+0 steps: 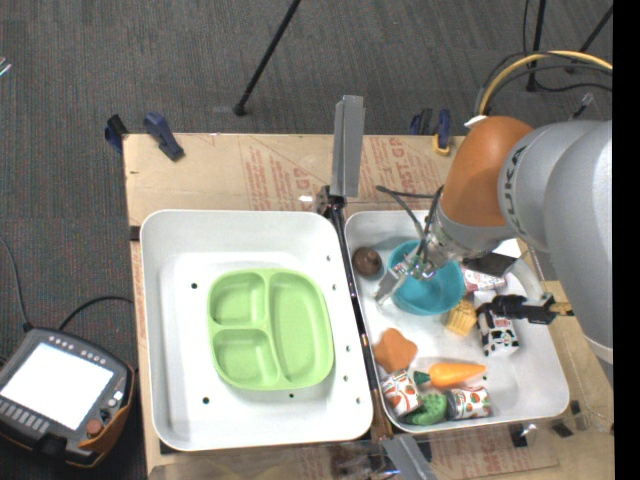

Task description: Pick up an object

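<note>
Two shallow white bins sit side by side on the table (250, 163), whose top is brown board. The left bin (165, 268) holds a green divided plate (270, 328), lying flat near its middle. The right bin (540, 383) holds a scatter of small things.

Largest in view is the grey arm (565, 208), reaching in from the right, its orange band (485, 173) above the wrist. Below the band the end effector (410, 276) hangs over the back part of the right bin, right at a teal bowl (437, 290). Its metal fingers (388, 286) lie at the bowl's left rim, though whether they are parted or closed I cannot tell, and nothing can be seen gripped between them.

Around the bowl: a dark brown round piece (366, 261) sits just beside it to the left, near the bin wall. A yellow corn piece (461, 317) touches the bowl's lower right edge. A black-and-white toy cow (497, 330) stands just right of the corn.

Toward the front of the bin lie an orange flat piece (395, 349), an orange carrot (457, 373), a red-and-white carton (402, 392), a green leafy piece (430, 409) and a small can (468, 402), all close together.

On the floor at lower left rests a control pendant (62, 393) with a bright screen.
</note>
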`<action>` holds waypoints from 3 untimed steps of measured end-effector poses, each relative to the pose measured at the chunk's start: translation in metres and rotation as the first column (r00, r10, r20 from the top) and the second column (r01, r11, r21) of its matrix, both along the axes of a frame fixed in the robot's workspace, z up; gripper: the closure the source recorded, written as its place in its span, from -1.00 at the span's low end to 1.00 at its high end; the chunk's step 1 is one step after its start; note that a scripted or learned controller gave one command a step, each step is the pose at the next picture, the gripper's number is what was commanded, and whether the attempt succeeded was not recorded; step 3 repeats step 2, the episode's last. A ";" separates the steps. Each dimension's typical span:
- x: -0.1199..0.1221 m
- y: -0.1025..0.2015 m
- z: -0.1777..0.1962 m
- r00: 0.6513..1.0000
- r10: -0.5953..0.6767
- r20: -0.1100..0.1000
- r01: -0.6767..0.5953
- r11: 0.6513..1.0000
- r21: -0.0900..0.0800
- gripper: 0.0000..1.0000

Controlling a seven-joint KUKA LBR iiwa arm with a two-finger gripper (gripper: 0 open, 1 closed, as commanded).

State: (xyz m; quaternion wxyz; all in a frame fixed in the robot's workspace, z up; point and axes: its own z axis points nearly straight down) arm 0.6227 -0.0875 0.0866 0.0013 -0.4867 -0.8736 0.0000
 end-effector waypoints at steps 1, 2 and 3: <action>-0.013 -0.001 0.000 0.999 0.033 -0.002 -0.033 0.999 -0.001 -1.00; -0.149 -0.044 -0.001 1.000 -0.018 -0.002 0.018 1.000 -0.002 -1.00; -0.149 -0.044 -0.001 1.000 -0.018 -0.002 0.018 1.000 -0.002 -1.00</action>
